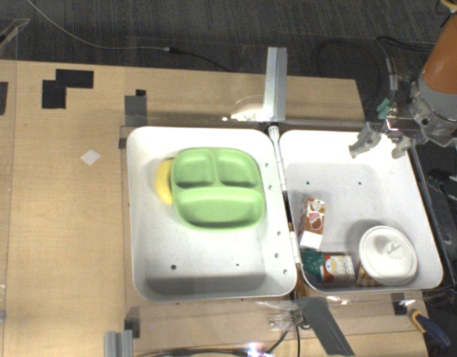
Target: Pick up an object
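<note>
Can [334, 268] lies flat, long axis left-right; carton [313, 222] lengthwise near-far; jaws [381, 143] spread, holding nothing.

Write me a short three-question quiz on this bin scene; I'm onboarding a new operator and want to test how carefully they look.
1. True or false: the green divided tray lies in the left bin.
2. Which object sits nearest the front right corner of the right bin? A) white round container B) yellow item C) small carton
3. Fill in: the end effector is over the right bin's ____ edge (far/near).

Key: 1 true; 2 A; 3 far.
</note>
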Controlling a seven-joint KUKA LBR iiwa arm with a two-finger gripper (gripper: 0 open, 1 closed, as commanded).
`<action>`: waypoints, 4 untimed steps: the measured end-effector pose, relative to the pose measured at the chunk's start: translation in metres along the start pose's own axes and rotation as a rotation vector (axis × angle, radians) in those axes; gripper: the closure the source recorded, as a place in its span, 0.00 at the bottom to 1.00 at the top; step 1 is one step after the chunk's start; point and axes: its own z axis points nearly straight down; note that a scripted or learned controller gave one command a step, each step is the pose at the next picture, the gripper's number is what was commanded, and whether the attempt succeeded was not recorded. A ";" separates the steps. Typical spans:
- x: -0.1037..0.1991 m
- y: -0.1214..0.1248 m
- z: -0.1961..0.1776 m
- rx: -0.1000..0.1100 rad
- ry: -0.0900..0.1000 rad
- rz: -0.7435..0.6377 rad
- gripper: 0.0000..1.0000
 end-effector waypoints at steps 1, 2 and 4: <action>0.017 -0.057 0.079 0.000 0.001 -0.197 0.00; 0.038 0.000 0.184 -0.007 -0.001 -0.188 0.00; 0.028 0.015 0.185 -0.004 0.000 -0.366 0.00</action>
